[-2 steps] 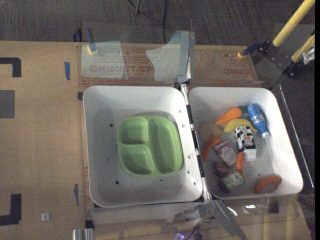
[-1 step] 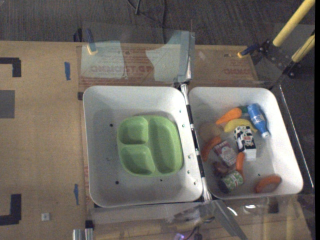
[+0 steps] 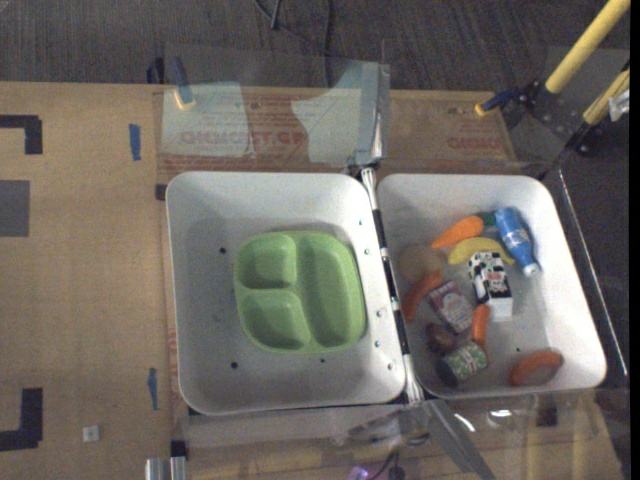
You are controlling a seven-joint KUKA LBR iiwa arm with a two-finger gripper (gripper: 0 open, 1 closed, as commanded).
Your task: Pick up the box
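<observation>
Left bin (image 3: 190, 268): holds a green divided plate (image 3: 298, 290), lying flat near its middle. Right bin (image 3: 570, 268): holds a clutter of small items. The box (image 3: 451, 306), pinkish, lies tilted near the bin's middle, between an orange carrot (image 3: 421, 292) at left and a black-and-white carton (image 3: 492, 280) at right. A blue bottle (image 3: 516, 238) lies at the far right. Whether the gripper is released or clenched cannot be told.

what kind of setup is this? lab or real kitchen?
Most likely a robotics lab bench, not a kitchen. Two white bins sit on a cardboard-covered bench marked with blue tape; the right bin holds toy food and a small box, the left a green divided plate.
</observation>
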